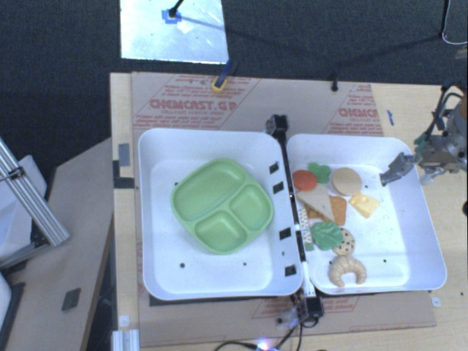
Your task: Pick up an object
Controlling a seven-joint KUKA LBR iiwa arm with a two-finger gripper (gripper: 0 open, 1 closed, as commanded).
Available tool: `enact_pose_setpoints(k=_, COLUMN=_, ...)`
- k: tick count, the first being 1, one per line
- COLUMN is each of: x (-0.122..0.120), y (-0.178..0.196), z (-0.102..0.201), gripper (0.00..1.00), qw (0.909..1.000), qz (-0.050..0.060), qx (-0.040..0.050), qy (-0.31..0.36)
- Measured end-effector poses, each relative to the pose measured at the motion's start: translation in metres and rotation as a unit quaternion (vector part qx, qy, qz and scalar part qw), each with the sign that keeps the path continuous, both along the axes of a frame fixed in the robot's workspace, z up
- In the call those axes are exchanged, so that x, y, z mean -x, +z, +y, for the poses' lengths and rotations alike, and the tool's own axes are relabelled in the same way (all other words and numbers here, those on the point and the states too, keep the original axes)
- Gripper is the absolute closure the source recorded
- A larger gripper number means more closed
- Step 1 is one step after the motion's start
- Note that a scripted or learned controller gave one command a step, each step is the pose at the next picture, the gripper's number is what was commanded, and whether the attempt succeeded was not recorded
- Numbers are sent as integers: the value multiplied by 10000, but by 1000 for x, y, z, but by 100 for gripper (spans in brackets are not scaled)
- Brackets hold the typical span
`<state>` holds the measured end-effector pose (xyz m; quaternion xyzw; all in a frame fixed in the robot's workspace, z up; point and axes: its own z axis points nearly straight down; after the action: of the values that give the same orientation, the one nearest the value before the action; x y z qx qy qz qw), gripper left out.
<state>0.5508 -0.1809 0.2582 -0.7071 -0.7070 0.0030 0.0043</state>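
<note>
Hovering gripper (397, 168) sits just right of the cheese wedge (364, 205).

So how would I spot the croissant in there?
Look in the right-hand white bin, where toy foods cluster along its left side. Follow that cluster to its near end: the croissant is the tan, curved, crescent-shaped piece, just below a speckled round cookie, and the only curved, ridged item there.

On the table (124, 218), the left bin (157, 269) holds a divided plate (221, 206), while the right bin (409, 269) holds toy foods clustered along its left side, with a croissant (346, 269) nearest the front.
</note>
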Motion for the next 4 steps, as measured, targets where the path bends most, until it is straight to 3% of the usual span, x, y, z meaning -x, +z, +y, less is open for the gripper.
enact_pose_setpoints(k=1, x=-2, y=7, z=1, gripper=0, qw=10000, qz=-62, qx=13, qy=16)
enact_pose_setpoints(k=4, x=-15, y=-145, z=-7, gripper=0, qw=10000, qz=-39, qx=6, qy=6)
